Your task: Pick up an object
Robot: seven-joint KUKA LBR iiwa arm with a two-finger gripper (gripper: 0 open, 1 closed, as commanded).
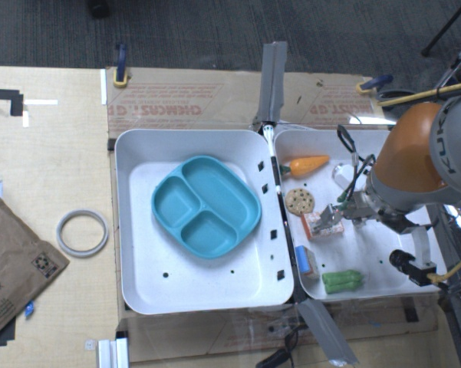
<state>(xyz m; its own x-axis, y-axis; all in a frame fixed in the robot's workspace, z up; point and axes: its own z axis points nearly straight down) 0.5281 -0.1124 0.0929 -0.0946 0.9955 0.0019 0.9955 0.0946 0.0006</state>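
The right bin (383, 278) holds an orange carrot (307, 164), a round speckled cookie (299, 201), a green pickle-shaped piece (342, 280), a small blue piece (303, 260) by the left wall and a pink and white packet (319, 223). My gripper (336, 216) is low in this bin, right against the packet's right side. Whether the packet sits between its tips is hidden by the gripper body. A pale white item (342, 174) lies just behind the gripper.
The left bin (134, 228) holds a blue divided plate (205, 205). The arm's orange band (414, 156) hangs over the right bin's right half. A tape ring (82, 231) and a brown cardboard sheet (11, 271) lie on the bench at the left.
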